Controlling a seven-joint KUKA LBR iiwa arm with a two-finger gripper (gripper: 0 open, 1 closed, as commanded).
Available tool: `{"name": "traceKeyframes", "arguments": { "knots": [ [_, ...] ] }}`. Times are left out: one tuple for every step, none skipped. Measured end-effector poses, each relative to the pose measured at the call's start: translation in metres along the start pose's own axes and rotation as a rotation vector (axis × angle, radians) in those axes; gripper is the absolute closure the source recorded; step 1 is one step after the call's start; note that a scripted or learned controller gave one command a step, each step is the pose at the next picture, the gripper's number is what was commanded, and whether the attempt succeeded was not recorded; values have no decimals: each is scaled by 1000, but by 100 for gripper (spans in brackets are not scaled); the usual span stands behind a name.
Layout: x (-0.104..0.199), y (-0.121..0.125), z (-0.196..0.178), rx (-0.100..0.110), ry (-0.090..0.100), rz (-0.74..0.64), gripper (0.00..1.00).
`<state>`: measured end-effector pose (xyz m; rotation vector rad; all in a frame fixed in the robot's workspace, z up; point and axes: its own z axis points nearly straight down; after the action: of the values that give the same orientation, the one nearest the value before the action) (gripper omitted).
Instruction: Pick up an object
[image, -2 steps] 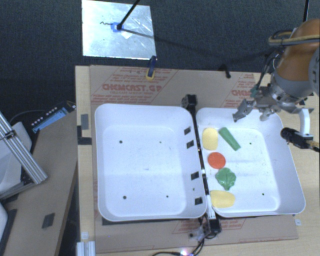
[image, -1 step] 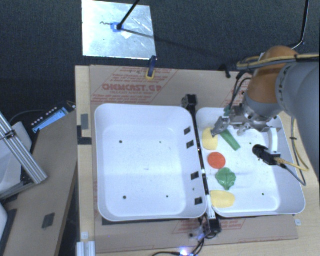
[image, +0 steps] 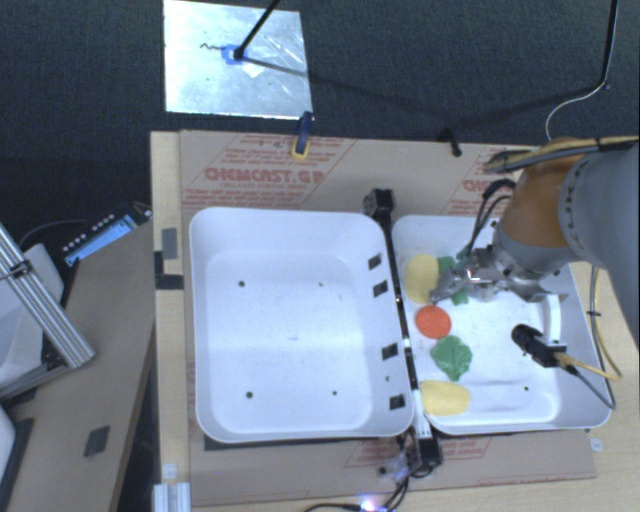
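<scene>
Counter (image: 170, 330) carries two white bins; left bin (image: 290, 330) sits bare. Right bin (image: 520, 400) groups the targets w/in arm's reach. Gripper (image: 452, 287) low btwn yellow piece (image: 421, 272) & orange disc (image: 432, 321); finger state: cannot tell.

Grey arm with orange band (image: 560, 215) is cut off by the right edge and covers the upper right corner of the right shallow white bin (image: 500, 400). Its gripper (image: 452, 285) overlaps a small green object (image: 459, 294) in that bin, shape unreadable. Aluminium frame (image: 40, 315) well left of the bin is cropped by the left edge.
</scene>
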<state>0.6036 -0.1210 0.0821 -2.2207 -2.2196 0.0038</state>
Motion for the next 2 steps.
{"name": "traceKeyframes", "arguments": {
  "knots": [
    [25,69,-4,-12,0,-9,0],
    [23,67,-16,-10,0,-7,100]
  ]
}}
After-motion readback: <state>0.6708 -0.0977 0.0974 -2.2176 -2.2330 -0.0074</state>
